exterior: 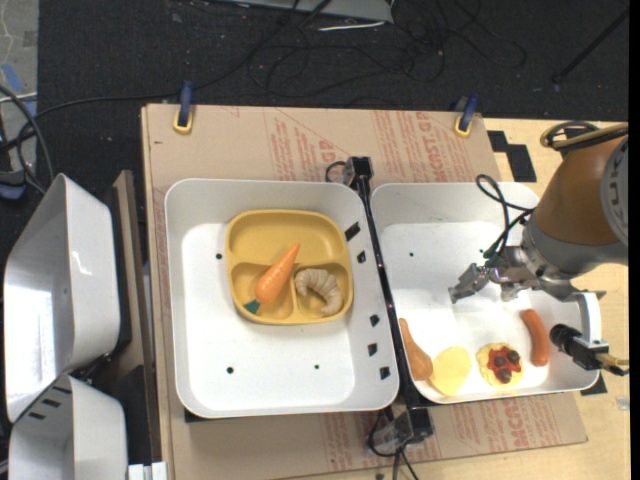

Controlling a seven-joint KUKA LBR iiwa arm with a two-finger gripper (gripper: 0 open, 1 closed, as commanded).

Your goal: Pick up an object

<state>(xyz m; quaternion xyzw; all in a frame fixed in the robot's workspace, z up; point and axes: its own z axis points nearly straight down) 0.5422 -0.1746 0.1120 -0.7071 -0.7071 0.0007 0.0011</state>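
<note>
My gripper (pixel 468 285) hangs over the middle of the right bin (pixel 430 218), above bare white floor, with nothing visibly in it. Along that bin's front edge lie an orange drumstick-shaped toy (pixel 415 349), a pale yellow round piece (pixel 451 368), a small yellow pastry with red and dark toppings (pixel 500 363) and a red sausage (pixel 538 336). The left bin (pixel 200 358) holds a yellow divided plate (pixel 247 233) with an orange carrot (pixel 277 274) and a beige shrimp-like toy (pixel 320 289) on it.
The grey arm with its orange band (pixel 590 203) comes in over the right bin's right rim. A black divider with clips (pixel 372 268) runs between the bins. Cables lie beyond the bench; white containers (pixel 55 288) stand to the left.
</note>
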